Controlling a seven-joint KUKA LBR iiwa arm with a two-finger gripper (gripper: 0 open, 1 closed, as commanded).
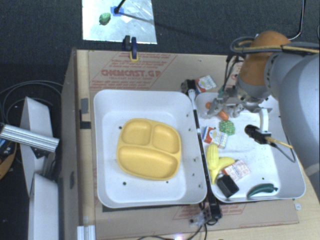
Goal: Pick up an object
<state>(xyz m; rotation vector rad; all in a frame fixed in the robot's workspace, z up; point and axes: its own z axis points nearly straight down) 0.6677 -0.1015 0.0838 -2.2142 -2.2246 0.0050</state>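
Glossy yellow plastic tray [148, 148] in a smooth white plastic bin [107, 134] on brown cardboard [145, 69]

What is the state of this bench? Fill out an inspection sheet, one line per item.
Surface: two white bins on a cardboard sheet.
Job's things: right bin holds banana, green toy, orange piece, black block, teal tool, packets.
Clutter: yellow tray in left bin; wrapper at the bins' far rim.
Grippers: gripper over right bin's far end, by the orange piece.
Cables: black cables on the floor, left.
Surroundings: dark carpet; shiny sheet with green ball; blue clamp.
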